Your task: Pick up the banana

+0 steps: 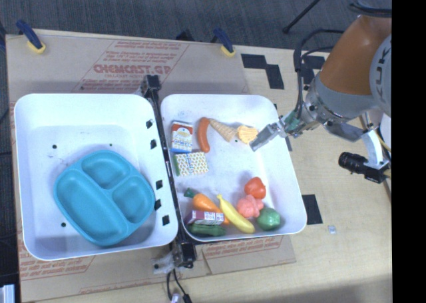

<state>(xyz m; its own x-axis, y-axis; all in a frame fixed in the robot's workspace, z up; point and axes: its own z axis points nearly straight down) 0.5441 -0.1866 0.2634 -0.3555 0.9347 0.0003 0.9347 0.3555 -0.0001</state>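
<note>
The tool [265, 137], grip state unclear, hovers over the right bin's [287, 182] far rim; one banana [237, 216] lies near its front. Cardboard [133, 65] behind the bin reads "CHEMCAST GP".

A blue tray [103, 195] lies in the left bin [40, 112].

Readable text: red print "CHEMCAST GP" on the cardboard sheet [133, 62] just behind the left bin [26, 162], with smaller red lines above and below it, too small to read. More red print on the cardboard's front edge below both bins, also illegible. Small carton [181, 137] in the right bin [293, 188] carries a label, as does the packet [206, 217] near its front; neither can be read.
</note>
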